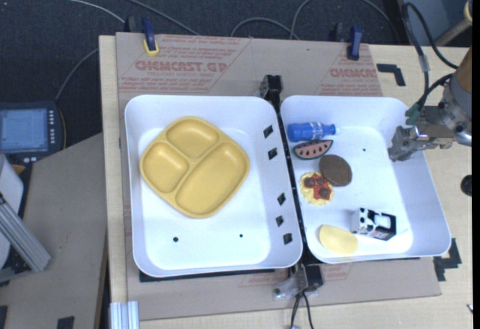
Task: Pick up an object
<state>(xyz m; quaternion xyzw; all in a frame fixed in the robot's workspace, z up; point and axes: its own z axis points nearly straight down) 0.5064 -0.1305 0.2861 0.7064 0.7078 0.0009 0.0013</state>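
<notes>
End effector (401,144) hovered at the right bin's (420,192) right edge; whether it was wide or narrow could not be told. Nearest in that bin lay a yellow piece (337,239) and a black-and-white carton (374,223), then pizza (316,187), a brown disc (335,169), a watermelon slice (312,148), and a blue bottle (309,130). A yellow divided plate (194,166) sat in the left bin (217,245).

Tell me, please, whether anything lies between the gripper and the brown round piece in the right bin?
Nothing visible does: bare white bin floor separates the gripper at the right edge from the brown round piece.
</notes>
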